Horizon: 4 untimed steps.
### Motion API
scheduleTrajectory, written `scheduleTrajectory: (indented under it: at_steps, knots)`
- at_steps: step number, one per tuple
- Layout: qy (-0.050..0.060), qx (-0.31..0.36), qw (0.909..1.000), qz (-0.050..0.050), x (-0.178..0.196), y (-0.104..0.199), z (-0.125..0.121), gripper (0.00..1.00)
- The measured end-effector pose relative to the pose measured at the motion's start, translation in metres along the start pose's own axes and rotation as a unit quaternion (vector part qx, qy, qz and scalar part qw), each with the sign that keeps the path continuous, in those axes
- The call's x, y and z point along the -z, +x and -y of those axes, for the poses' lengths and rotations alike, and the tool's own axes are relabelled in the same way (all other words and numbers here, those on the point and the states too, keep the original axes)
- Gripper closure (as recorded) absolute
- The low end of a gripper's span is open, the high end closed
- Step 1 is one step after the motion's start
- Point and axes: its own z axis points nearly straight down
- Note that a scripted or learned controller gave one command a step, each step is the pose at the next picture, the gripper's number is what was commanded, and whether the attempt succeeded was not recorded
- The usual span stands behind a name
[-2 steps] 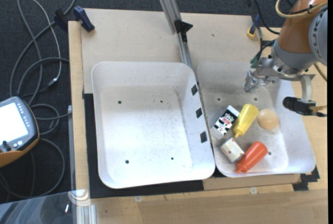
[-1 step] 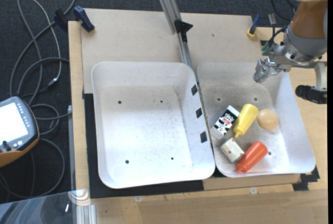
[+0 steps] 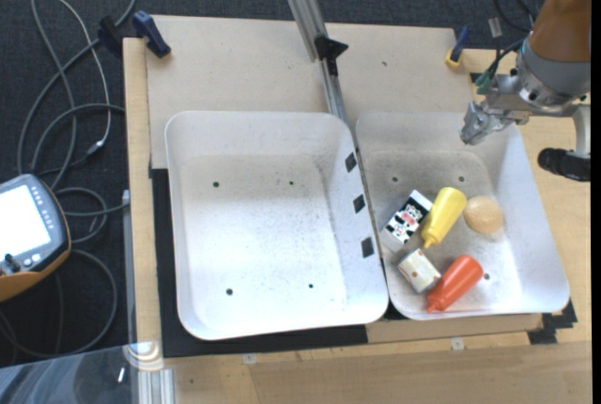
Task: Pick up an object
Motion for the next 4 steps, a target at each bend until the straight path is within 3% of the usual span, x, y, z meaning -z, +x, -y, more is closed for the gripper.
scheduleTrajectory:
  at_steps: [2, 3, 4]
  knots:
    - [0.004, 0.003, 1.0000, -0.003, 0.016, 0.121, 0.013, 1.00]
    - [0.004, 0.003, 1.0000, -0.003, 0.023, 0.167, 0.025, 1.00]
    - [0.005, 0.003, 1.0000, -0.002, 0.016, 0.225, 0.036, 1.00]
